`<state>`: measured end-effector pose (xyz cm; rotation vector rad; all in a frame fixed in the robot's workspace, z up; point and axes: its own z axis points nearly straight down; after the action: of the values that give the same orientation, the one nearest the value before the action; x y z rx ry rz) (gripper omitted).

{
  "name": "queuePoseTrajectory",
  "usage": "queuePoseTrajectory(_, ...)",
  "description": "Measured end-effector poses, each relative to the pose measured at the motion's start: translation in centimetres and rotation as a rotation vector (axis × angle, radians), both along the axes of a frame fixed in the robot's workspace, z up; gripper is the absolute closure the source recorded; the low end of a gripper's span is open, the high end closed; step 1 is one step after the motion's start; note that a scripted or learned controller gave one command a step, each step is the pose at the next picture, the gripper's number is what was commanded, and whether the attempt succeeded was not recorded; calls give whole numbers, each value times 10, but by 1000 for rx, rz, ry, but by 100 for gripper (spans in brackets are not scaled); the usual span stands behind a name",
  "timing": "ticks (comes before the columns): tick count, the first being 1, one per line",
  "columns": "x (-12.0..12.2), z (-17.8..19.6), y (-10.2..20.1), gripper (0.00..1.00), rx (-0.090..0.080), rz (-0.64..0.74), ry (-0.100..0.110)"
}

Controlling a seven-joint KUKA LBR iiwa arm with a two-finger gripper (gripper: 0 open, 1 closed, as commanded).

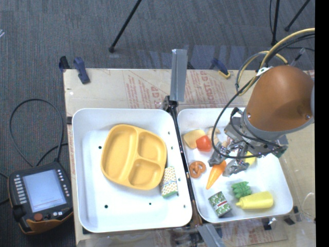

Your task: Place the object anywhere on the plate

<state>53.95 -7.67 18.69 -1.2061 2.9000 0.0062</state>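
Note:
A yellow divided plate lies in the left bin. My gripper hangs low over the middle of the right bin, under the orange wrist. It is open, and its fingers straddle the thick top end of an orange toy carrot, which lies on the bin floor pointing toward the front. I cannot tell whether the fingers touch the carrot.
Around the carrot lie a pretzel, a red tomato, a pale yellow wedge, a green box, a green leafy toy and a yellow bottle. A small packet leans by the plate's right edge.

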Motion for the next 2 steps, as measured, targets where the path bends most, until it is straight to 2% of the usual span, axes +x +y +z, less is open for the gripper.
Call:
queuePoseTrajectory(1,41,1,85,100,1,182,-1)
queuePoseTrajectory(2,60,32,156,100,1,380,-4)
